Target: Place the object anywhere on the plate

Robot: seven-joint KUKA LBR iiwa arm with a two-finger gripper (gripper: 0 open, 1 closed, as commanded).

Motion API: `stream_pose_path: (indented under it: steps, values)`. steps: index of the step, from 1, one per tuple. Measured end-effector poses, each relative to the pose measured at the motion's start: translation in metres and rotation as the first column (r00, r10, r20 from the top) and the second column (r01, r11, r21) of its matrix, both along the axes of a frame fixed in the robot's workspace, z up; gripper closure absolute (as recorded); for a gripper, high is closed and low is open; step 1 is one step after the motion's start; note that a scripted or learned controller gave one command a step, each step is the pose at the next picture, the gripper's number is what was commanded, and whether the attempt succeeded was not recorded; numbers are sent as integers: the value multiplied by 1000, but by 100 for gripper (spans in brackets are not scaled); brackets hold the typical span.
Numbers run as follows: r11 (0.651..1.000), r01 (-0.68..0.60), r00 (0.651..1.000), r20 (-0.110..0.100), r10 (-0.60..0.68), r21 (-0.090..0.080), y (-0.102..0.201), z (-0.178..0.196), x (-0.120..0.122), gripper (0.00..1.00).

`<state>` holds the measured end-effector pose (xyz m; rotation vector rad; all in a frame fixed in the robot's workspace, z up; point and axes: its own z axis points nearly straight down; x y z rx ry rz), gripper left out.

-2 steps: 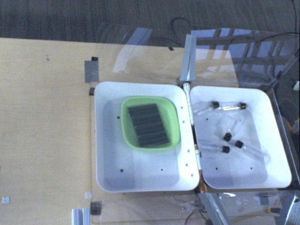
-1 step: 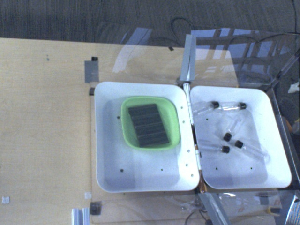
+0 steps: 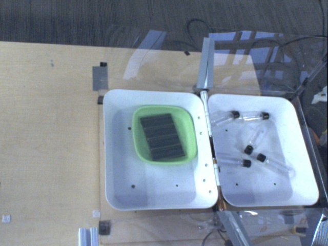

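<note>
Claw state: cannot tell; dark ridged block (image 3: 162, 137) flat on green plate (image 3: 190, 137), long axis roughly 11-to-5 o'clock.

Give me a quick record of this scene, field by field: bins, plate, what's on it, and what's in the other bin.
left bin: holds the plate
plate: green, square with rounded corners, in the bin's upper middle
on plate: dark ribbed block, lying flat, slightly tilted
right bin: holds clear tubes with black caps
tubes: about five, scattered, lying flat
task state: block rests on the plate
</note>
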<state>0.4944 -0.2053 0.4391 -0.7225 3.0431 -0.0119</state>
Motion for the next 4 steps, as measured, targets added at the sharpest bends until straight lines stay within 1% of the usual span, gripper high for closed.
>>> stream_pose_path:
  steps: [1, 2, 3, 4]
  values:
    - [996, -87, 996, 0, 87, -1, 0, 0, 2, 0]
    - [996, -87, 996, -1, 87, -1, 0, 0, 2, 0]
    - [901, -434, 901, -4, 434, -5, 0, 0, 3, 0]
    - [936, -352, 936, -4, 352, -3, 0, -1, -1, 0]
